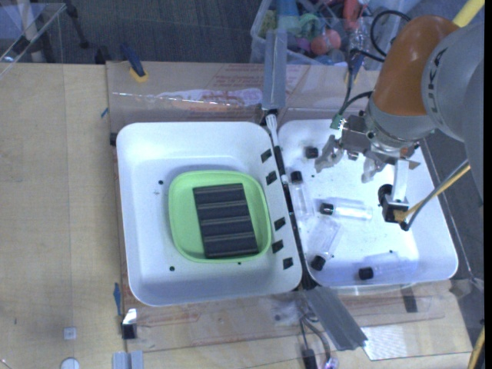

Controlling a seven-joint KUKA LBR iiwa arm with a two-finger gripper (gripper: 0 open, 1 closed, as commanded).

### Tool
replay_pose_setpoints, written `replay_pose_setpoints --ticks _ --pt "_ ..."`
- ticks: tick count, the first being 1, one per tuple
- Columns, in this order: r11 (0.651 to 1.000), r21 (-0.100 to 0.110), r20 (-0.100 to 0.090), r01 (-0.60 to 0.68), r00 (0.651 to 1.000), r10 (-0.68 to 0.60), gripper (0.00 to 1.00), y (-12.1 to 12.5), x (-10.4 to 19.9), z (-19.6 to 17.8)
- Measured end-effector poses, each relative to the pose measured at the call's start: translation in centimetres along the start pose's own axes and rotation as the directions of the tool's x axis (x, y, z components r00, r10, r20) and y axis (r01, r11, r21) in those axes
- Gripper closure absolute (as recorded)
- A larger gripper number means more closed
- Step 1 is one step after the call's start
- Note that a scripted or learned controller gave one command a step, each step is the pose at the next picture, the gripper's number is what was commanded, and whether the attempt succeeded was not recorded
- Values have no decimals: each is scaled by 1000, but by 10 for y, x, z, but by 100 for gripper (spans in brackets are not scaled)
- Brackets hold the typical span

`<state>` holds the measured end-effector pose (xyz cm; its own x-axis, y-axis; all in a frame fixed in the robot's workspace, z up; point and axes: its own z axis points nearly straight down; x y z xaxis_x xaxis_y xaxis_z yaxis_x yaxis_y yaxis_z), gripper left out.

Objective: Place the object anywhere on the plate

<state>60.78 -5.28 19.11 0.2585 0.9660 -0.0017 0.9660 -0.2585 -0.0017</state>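
- Judging by how things lie, you are at the close of the task. The black ribbed rectangular block (224, 221) lies flat on the green square plastic plate (178, 214), well inside its rim.
- That plate sits in the left shallow white bin (138, 198). The gripper (350, 164) hangs over the right shallow white bin (430, 244), well apart from the plate. Both bins rest side by side on the pale wooden surface (46, 206).
- The gripper looks spread apart, with nothing between its fingers.
- If the block is your object, the next move calls only for checking that it rests wholly on the plate.
- If you mean one of the small clear plastic pieces with black ends (346, 208) in the right bin, you must come down squarely over a single piece. They are thin, see-through and scattered, so a grasp would probably slip.
- Your count: two bins, one plate, one block, one gripper. There are at least four clear pieces; you cannot tell the exact number from this view.
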Motion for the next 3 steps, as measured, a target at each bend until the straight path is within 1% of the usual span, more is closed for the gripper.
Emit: replay_pose_setpoints --ticks 1,2,3 --pt "1000 -3 -1 3 1000 -3 0 9 -51 -39" --pt "999 -4 0 33 999 -33 0 30 -112 -56" --pt "1000 -2 0 -29 1000 29 0 84 -143 -69"
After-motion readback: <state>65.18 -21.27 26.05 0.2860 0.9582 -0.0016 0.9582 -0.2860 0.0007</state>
